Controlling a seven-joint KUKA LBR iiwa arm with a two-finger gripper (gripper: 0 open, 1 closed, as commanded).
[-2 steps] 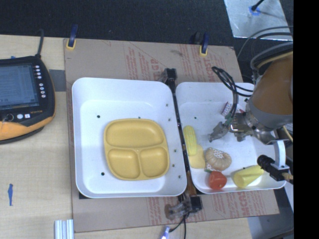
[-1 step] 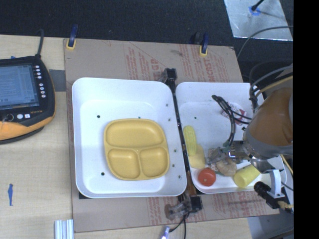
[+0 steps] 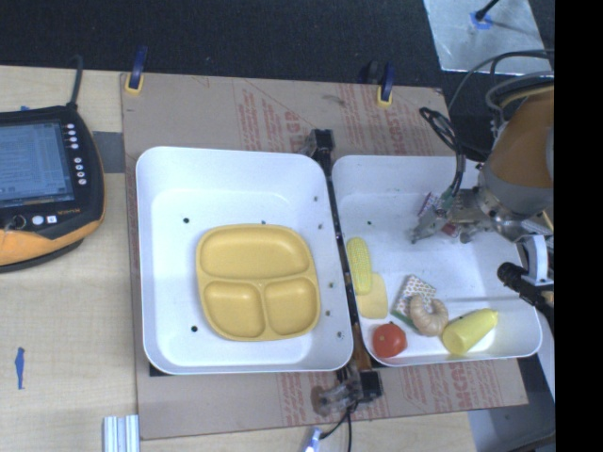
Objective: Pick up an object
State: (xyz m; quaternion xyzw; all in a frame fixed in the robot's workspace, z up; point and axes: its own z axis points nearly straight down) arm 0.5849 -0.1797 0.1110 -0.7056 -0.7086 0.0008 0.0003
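Camera view: tool (image 3: 421, 231) seemingly low over right bin (image 3: 396, 182).

— What are the two bins made of?
— Smooth white plastic, both the left bin (image 3: 155, 252) and the right bin (image 3: 377, 182), with a soft sheen.
— And the divided plate (image 3: 256, 281)?
— Matt yellow plastic. The tomato (image 3: 389, 340) looks glossy, the lemon (image 3: 468, 330) and corn cob (image 3: 358, 263) waxy plastic.
— Under the bins?
— Brown cardboard sheet (image 3: 236, 111), dull, on a pale wood-grain table (image 3: 57, 347).
— The pincer (image 3: 443, 217)?
— Bare metal, greyish.
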